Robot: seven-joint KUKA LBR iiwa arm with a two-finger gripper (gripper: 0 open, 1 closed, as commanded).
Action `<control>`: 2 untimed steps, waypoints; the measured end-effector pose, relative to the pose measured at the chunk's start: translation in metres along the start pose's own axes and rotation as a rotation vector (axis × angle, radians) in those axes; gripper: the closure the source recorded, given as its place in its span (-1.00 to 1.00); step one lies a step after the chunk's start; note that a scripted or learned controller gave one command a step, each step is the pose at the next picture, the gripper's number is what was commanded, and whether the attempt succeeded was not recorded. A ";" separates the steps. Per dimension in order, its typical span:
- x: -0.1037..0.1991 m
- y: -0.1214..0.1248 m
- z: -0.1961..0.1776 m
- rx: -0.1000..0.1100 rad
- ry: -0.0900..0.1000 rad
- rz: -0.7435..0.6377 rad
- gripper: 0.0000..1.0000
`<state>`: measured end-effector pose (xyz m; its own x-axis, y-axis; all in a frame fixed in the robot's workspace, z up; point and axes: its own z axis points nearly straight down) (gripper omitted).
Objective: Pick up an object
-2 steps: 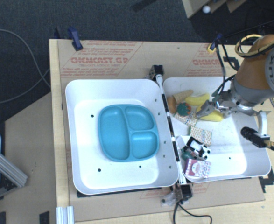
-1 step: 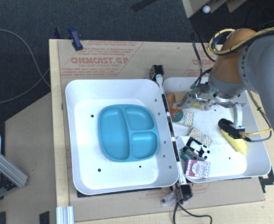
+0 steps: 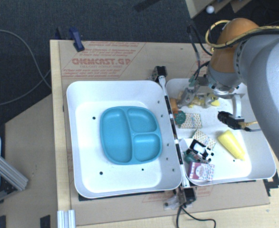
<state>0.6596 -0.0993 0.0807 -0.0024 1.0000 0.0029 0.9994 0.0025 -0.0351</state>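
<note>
Claw (image 3: pixel 192 97): low over the far corner of the right bin (image 3: pixel 255 161), on the side next to the left bin (image 3: pixel 87 127); spread or pressed together cannot be told (outline lost in clutter).
Nearest candidate: orange piece (image 3: pixel 175 106), just beside the claw, close against the wall between the bins.
Handling, orange piece: judged small, light, rigid; best pinched along the wall, not across it.
Alternative: yellow wedge (image 3: pixel 231 144), lying apart in open floor; judged light, smooth, possibly slippery; hold across the narrow middle.
Poor candidates: teal piece (image 3: pixel 180 118), patterned pouch (image 3: pixel 193 121), pink packet (image 3: pixel 200 171); probably flat or soft.
Left bin contents: blue divided plate (image 3: pixel 129 134).
</note>
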 end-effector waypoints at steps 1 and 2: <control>-0.026 -0.025 -0.003 -0.033 -0.003 0.003 -1.00; 0.001 0.003 -0.003 -0.016 -0.003 0.008 -1.00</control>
<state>0.6627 -0.0979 0.0833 0.0052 1.0000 -0.0004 0.9998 -0.0052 -0.0188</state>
